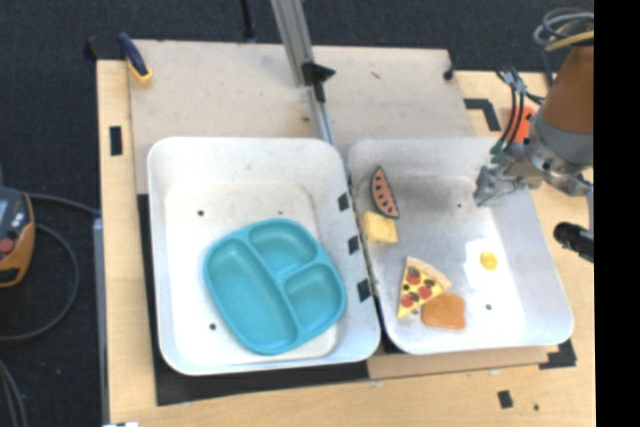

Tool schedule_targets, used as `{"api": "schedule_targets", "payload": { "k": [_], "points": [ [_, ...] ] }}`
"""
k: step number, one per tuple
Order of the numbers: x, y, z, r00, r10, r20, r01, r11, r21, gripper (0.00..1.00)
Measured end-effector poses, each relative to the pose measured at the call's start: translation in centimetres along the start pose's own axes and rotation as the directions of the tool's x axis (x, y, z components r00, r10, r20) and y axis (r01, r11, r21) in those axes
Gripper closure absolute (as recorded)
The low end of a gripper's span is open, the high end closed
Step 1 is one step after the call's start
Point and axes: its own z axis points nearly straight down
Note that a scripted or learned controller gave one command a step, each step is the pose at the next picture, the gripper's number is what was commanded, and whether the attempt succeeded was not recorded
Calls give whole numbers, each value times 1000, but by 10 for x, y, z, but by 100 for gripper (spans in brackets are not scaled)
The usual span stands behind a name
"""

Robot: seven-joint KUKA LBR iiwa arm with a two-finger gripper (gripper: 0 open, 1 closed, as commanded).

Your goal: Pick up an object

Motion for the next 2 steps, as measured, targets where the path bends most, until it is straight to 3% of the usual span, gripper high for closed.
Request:
{"api": "schedule_targets", "payload": {
  "k": [2],
  "points": [
    [-2, -4, -80, 1000, -4, -1, 4, 1000, 2, 100]
  ]
}}
